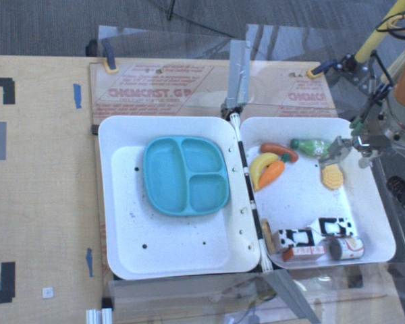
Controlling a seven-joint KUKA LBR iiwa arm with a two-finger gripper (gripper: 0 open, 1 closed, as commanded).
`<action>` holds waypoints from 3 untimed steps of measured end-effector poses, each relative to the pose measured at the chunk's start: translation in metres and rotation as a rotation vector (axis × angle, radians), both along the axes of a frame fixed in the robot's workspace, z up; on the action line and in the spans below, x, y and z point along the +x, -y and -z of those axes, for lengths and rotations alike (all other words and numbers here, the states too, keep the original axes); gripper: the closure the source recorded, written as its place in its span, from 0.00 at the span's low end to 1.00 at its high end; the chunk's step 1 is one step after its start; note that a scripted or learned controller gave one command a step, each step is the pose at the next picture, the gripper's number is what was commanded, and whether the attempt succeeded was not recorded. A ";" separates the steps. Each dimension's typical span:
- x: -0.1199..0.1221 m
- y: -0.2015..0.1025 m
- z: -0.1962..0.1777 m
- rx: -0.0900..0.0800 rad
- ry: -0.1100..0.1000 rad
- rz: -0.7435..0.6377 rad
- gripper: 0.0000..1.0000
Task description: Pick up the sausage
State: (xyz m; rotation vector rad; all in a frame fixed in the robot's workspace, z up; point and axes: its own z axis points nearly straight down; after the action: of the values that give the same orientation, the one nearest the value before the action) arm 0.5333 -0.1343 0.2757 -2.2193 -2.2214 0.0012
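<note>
The sausage [279, 151] is a short red-brown link lying in the right bin [304, 201], near its back left. It touches the top of a yellow banana [259, 168] and sits just above an orange carrot [272, 173]. My gripper [337, 151] hangs over the bin's back right part, above a yellow round biscuit [333, 176] and beside a green bottle [310, 146]. It stands well to the right of the sausage and nothing shows in it.
A teal divided plate [187, 175] lies in the left bin [121, 235]. Two cow-patterned cartons [295, 238] [337, 227], a red box [304, 252] and a can [345, 248] crowd the right bin's front edge. Cables and a stand [374, 79] rise at the right.
</note>
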 end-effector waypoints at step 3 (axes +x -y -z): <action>0.102 -0.036 0.171 -0.001 0.021 0.032 0.00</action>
State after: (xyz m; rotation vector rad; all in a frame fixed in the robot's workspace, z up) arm 0.6356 -0.0985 0.1052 -2.2659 -2.1965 -0.0210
